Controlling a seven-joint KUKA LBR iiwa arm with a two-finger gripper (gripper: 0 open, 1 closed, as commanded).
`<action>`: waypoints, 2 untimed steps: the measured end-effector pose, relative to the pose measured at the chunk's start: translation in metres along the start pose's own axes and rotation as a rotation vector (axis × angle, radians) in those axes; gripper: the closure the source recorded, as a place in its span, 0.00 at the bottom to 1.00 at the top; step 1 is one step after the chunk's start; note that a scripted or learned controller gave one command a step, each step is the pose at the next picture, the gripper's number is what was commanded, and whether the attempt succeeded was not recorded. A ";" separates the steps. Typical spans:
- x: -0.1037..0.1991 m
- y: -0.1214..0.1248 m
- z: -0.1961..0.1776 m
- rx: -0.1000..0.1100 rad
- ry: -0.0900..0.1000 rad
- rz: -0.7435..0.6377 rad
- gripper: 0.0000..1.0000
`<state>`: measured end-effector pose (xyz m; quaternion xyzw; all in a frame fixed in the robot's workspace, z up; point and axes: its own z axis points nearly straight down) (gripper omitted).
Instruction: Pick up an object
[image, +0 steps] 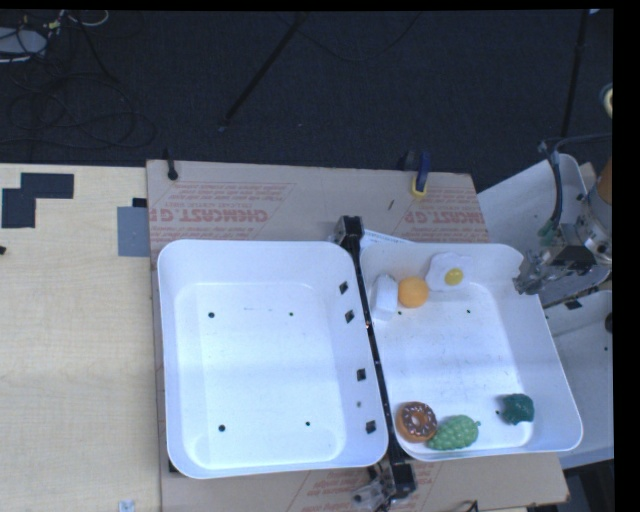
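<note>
Gripper (535, 272) seen at right bin's (560, 400) upper right rim; finger state cannot be told. Orange ball (413, 292) located near bin's upper left, just beside white block (385, 295). Judged light, stiff, smooth; roll expected. Grasp recommended across widest part. Round: no long axis, no heading. Fried egg (447, 272) near.

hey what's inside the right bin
In the right bin: an orange ball, a white piece touching it, a fried egg, a donut, green grapes and a dark green item. Whatever lies beneath them is covered.
</note>
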<state>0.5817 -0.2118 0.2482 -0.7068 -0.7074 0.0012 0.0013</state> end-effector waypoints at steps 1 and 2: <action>0.001 0.040 0.062 -0.001 0.000 -0.005 1.00; 0.001 0.040 0.049 -0.002 0.000 -0.005 1.00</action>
